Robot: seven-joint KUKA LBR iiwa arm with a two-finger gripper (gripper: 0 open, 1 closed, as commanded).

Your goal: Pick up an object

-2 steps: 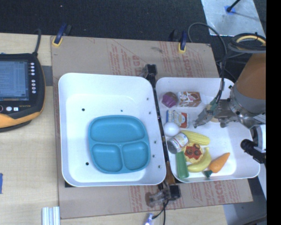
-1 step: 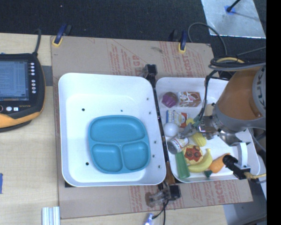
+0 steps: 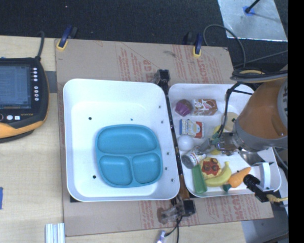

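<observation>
1. The gripper (image 3: 213,147) hangs low over the middle of the right bin (image 3: 178,92), among the toy foods; whether it is spread or closed cannot be told, since the arm's wrist covers it.
2. The objects to pick crowd the right bin: a purple round item (image 3: 183,107), a printed packet (image 3: 205,106), a small white carton (image 3: 191,127), a white ball (image 3: 185,143), a pizza slice (image 3: 211,166), a banana (image 3: 219,178), a green piece (image 3: 198,179) and a carrot (image 3: 239,177). One of each.
3. They lie touching or just beside one another, leaving little bare floor; the green piece, banana and carrot sit near the front wall.
4. The orange band of the arm (image 3: 261,118) hides the bin's right part, and the arm is cut off at the right.
5. The left bin (image 3: 76,135) holds one blue divided plate (image 3: 128,154) with three compartments, with open white floor all around it.
6. Two bins stand wall to wall on cardboard (image 3: 116,54), held by two clamps at the far edge. A teach pendant (image 3: 15,97) lies well apart on the left.
</observation>
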